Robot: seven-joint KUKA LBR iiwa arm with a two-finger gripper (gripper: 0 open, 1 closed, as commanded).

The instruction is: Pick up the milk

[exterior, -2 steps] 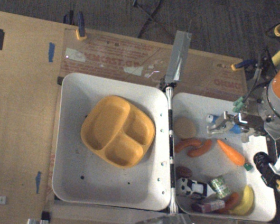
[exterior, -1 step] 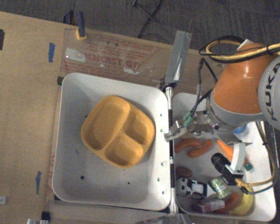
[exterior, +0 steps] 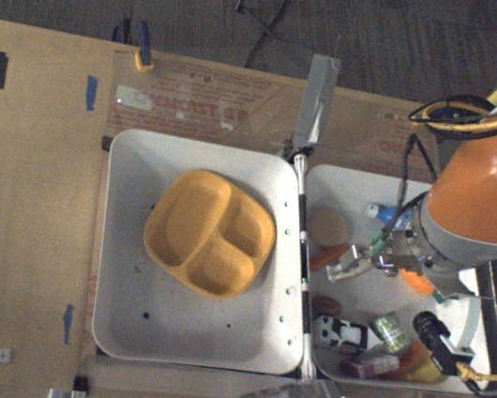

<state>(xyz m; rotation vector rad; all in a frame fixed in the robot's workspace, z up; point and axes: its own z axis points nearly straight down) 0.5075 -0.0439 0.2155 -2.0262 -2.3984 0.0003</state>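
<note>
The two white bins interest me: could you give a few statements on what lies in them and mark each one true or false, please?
1. The yellow divided tray lies in the left bin. True.
2. The black-and-white milk carton stands inside the yellow tray. False: it lies near the front of the right bin, close to the wall between the bins.
3. The gripper hangs over the right bin. True.
4. The gripper holds the milk carton. False: the carton lies on the bin floor, apart from it.
5. The yellow tray is heaped with small items. False: the small items lie in the right bin.
</note>
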